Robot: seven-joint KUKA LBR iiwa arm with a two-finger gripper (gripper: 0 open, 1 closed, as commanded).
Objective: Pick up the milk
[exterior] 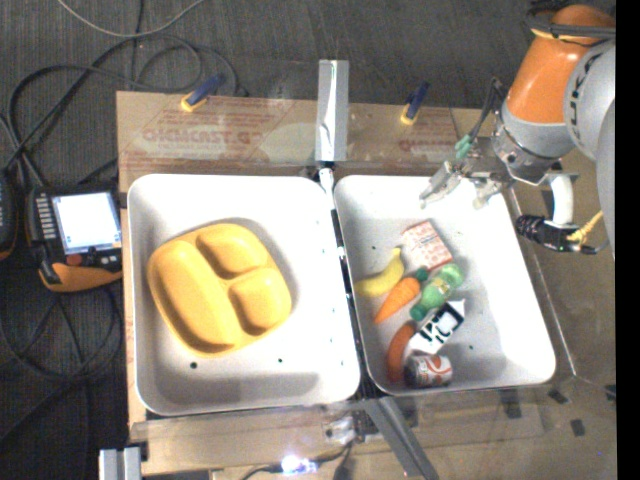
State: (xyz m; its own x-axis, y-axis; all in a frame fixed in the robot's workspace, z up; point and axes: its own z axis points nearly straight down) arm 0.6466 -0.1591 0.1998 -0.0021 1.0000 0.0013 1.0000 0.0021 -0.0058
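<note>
- You are looking at the tool [458,183] hanging over the back right part of the right bin [525,298], near its rear rim.
- Its two fingers [436,188] are standing spread apart, with open space between them, and nothing is sitting in that gap.
- The fingers are touching none of the items; the tool is hovering apart from the pile, up and to the right of it.
- The grey arm [560,78], with its orange band, is reaching in from the right edge above the tool.
- The milk [438,326] is lying in the lower middle of the right bin, well apart from the tool.
- You are seeing it as a small carton with a white body and a black patch on its face, tilted rather than upright.
- It is sitting just below the green bottle [438,288], just above a red and white can [430,370], and close beside the carrot [397,299].
- A banana [381,276] is lying to the left of the carrot, and a pink and white box [427,245] is resting behind the pile, nearest the tool.
- In the left bin [160,388], a yellow divided tray [220,286] is lying on its own.
- Both bins are resting side by side on the desk [230,133].
</note>
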